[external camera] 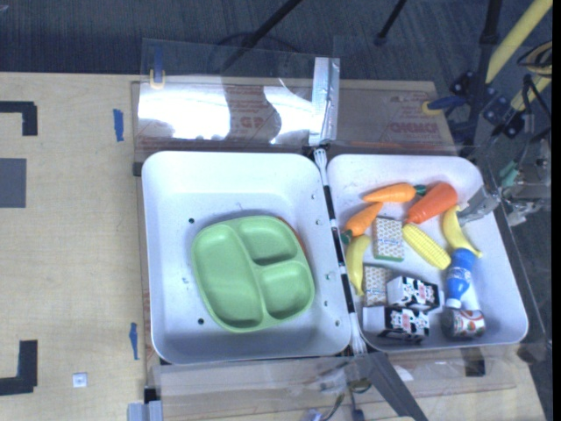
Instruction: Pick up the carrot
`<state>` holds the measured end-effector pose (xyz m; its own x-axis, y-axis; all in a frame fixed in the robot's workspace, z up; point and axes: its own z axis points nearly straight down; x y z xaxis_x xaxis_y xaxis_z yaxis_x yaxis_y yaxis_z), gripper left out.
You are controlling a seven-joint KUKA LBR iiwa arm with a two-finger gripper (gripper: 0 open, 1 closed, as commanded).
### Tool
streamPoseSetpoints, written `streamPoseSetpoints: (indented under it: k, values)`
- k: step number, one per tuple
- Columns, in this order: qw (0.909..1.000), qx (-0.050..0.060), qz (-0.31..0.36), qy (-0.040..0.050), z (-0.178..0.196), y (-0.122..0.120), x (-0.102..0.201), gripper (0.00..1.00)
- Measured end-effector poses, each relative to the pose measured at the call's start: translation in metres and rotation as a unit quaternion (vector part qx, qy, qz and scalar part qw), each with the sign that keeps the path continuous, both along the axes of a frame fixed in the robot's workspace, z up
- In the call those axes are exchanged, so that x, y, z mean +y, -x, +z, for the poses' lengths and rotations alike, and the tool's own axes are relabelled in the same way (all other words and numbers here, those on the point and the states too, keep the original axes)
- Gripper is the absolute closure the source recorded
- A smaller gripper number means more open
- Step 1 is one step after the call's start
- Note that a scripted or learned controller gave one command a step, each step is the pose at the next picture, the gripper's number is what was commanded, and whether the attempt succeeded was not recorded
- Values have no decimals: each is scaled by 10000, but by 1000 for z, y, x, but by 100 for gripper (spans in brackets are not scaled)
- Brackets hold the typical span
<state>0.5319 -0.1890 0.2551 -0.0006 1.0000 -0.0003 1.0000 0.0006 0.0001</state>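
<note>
Carrot, orange, smooth plastic (432, 202), looks light and slippery; we grab its fat middle. Gripper (491, 202) state: we cannot tell.

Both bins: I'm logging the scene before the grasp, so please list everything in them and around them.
Plate: one, green, divided, left bin.
Carrots: three, orange, top of right bin; largest, slim one, small one.
Corn: one, yellow, right bin centre.
Bananas: two, yellow; one right of corn, one at the left wall.
Bottle: one, white and blue, lower right.
Cow-print boxes: two, black and white, bottom.
Patterned blocks: two, centre left.
Gripper: grey, at the right bin's upper right rim.
</note>
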Motion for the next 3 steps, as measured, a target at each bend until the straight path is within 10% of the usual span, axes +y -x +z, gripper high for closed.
streamPoseSetpoints:
  k: [1,2,3]
  values:
    - [9865,2,1637,-6,-59,-51,32,0]
    - [9853,-3,1706,0,-92,-6,-20,0]
    - [9818,-16,1897,7,-90,-87,14,0]
